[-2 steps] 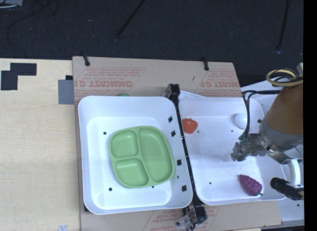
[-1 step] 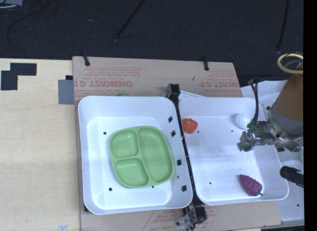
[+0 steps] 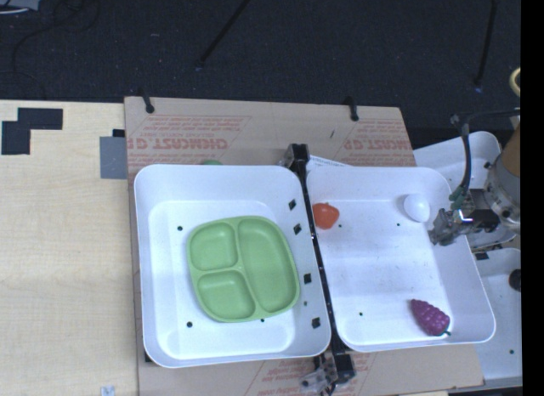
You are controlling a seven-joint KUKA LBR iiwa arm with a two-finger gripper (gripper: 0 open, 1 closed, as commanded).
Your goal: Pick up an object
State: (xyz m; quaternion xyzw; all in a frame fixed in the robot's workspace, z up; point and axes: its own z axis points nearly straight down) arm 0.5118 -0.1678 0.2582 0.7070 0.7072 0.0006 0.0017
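In the right bin (image 3: 382, 335) lie three small objects: an orange-red piece (image 3: 325, 214) near its left wall, a white ball (image 3: 416, 207) near the far right corner, and a purple grape-like bunch (image 3: 430, 317) at the near right corner. My gripper (image 3: 448, 227) hangs at the bin's right wall, just right of and below the white ball, apart from it. Nothing shows between its fingers.
The left bin (image 3: 161, 216) holds a green divided plate (image 3: 243, 268). A black divider with clips (image 3: 308, 250) runs between the bins. Both bins rest on a cardboard sheet (image 3: 255, 135) on the wooden bench. The arm's cables stand at the right edge.
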